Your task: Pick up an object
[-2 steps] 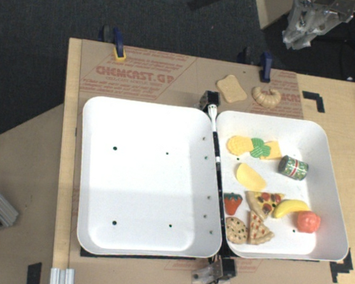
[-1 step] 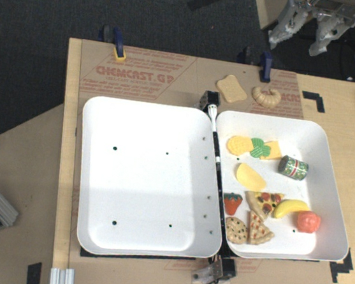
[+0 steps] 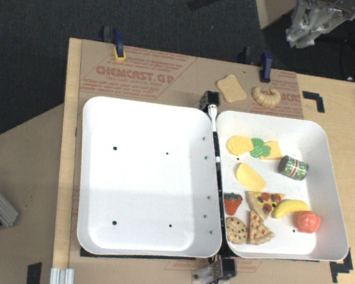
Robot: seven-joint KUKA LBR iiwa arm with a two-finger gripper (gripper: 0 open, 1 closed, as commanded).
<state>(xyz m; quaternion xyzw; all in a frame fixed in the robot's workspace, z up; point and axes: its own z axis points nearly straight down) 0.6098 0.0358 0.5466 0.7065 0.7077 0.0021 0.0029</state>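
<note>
My gripper (image 3: 313, 23) is hanging high at the top right of the view, past the far edge of the bench and well apart from both bins; it is too blurred here for me to tell how it is set.

The things to pick from are all lying in the right bin (image 3: 330, 157). A yellow piece (image 3: 239, 145), a green piece (image 3: 261, 148) and another yellow bit are sitting in a row near the bin's far left part, with a green can (image 3: 293, 167) lying on its side just to their right. A yellow wedge (image 3: 249, 176) is resting below them. Along the near side, a strawberry (image 3: 232, 202), a cookie (image 3: 236, 229), two pizza slices (image 3: 260, 216), a banana (image 3: 290, 208) and a red tomato (image 3: 308, 221) are crowding together, the cookie sitting close to the near rim.

The bin's right wall and far right corner are showing bare white floor. The left bin (image 3: 141, 179) is lying alongside, its rim touching the right bin's rim.

A bread slice (image 3: 231, 88) and a tan ring-shaped piece (image 3: 266, 96) are lying on the bench beyond the right bin's far rim.
</note>
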